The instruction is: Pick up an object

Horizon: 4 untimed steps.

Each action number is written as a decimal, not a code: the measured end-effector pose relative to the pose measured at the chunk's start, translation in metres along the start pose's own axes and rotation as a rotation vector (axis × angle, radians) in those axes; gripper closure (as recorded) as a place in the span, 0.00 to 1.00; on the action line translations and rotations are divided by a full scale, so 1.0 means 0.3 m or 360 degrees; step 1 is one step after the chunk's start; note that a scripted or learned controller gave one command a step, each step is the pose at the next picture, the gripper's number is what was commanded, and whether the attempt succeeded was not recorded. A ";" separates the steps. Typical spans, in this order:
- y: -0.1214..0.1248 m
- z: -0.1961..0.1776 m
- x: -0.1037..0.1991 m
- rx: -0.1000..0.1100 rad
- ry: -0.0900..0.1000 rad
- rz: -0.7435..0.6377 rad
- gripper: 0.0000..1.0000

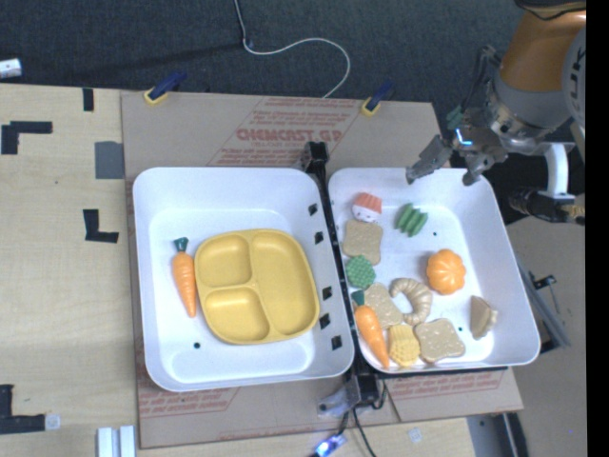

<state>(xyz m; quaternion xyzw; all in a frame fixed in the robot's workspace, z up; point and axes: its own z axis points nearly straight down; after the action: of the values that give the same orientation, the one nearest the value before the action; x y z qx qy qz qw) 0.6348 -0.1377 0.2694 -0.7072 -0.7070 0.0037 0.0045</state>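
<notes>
Orange, ribbed toy pumpkin sits among food pieces in right bin.

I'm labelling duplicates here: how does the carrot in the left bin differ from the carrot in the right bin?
The left-bin carrot lies alone on bare white floor beside the yellow divided plate, nearly upright in the picture; the right-bin carrot lies slanted, crowded against other toy foods by the bin's near-left corner. The left-bin carrot shows a dark green top; I cannot make out a top on the right-bin carrot. Both are orange and tapered.
</notes>
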 end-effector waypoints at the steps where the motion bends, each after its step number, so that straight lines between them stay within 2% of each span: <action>1: 0.006 -0.020 0.000 -0.0016 -0.0002 -0.0003 0.00; 2: 0.038 0.167 -0.007 -0.0010 -0.0003 -0.0004 0.00; 3: 0.031 0.377 -0.025 -0.0006 -0.0002 -0.0003 0.00; 4: 0.027 0.527 -0.007 -0.0008 -0.0002 -0.0005 0.00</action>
<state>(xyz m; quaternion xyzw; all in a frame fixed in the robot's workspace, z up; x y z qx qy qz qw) 0.6409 -0.1396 0.1112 -0.7062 -0.7080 0.0023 0.0023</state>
